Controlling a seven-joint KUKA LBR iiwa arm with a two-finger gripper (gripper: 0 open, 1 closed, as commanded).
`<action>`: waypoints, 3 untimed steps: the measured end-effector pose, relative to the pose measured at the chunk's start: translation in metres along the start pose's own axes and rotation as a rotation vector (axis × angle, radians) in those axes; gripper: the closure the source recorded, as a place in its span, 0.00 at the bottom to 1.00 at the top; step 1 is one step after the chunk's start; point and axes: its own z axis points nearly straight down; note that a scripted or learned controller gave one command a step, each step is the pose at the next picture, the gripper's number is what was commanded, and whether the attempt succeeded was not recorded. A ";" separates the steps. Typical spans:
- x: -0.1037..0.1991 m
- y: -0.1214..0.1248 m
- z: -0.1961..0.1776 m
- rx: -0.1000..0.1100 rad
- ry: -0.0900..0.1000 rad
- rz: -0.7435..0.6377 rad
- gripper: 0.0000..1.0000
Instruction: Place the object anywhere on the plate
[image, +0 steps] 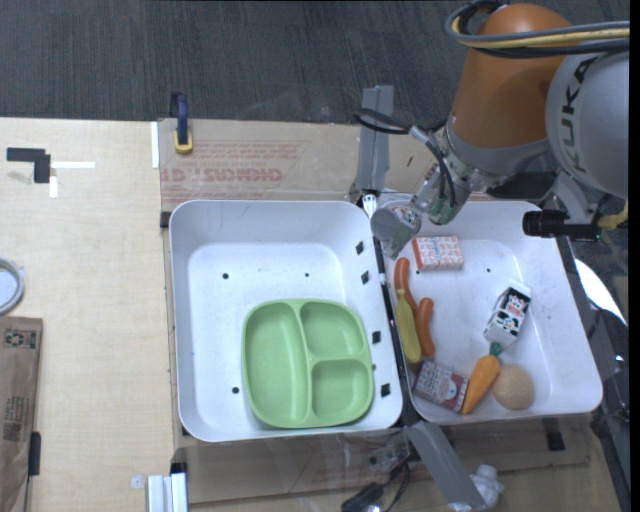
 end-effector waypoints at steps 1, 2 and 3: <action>0.053 -0.003 0.021 0.000 0.000 0.005 1.00; 0.032 0.025 0.062 0.000 -0.001 0.023 1.00; 0.056 0.006 0.061 0.000 0.000 -0.141 1.00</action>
